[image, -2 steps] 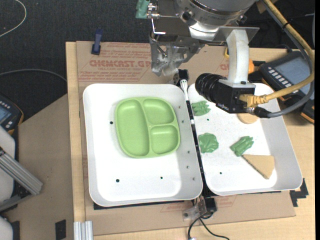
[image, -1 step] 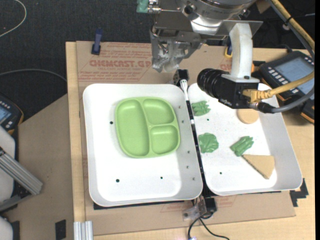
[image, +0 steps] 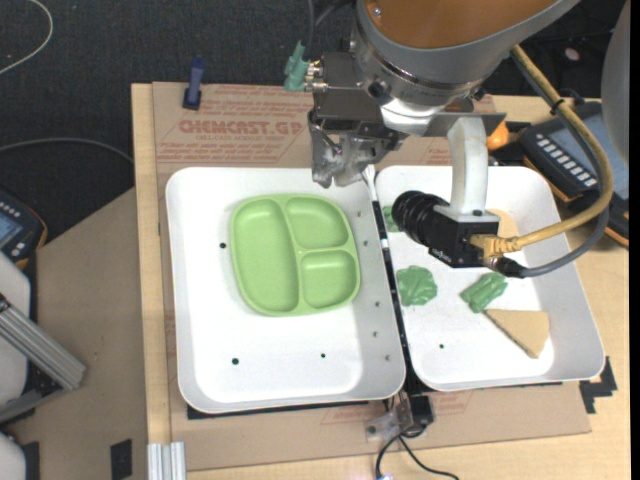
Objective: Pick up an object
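Hovering: gripper above left bin's far rim, fingers' state unclear.
Left bin: green divided plate.
Right bin: two green pieces, tan wedge.

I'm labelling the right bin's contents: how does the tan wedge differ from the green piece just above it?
The tan wedge is triangular with straight edges; the green piece is lumpy and irregular. The tan wedge looks larger than the green piece. The wedge lies nearer the bin's front edge, the green piece closer to the arm's black camera housing. Both rest loose in the right bin.
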Action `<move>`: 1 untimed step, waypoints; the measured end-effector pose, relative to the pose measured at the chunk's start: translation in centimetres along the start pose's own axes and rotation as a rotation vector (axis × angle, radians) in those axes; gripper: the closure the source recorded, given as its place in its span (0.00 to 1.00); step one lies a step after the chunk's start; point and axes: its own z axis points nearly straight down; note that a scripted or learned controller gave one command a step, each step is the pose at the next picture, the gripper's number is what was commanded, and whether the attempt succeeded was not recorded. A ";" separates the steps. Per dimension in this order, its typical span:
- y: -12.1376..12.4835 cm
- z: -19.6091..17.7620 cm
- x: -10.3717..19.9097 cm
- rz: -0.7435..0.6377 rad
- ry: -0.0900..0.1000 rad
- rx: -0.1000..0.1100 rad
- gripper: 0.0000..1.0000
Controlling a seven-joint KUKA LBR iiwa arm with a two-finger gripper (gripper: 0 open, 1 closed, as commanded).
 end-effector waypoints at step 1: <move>0.1 11.4 -5.9 0.004 -0.002 0.006 1.00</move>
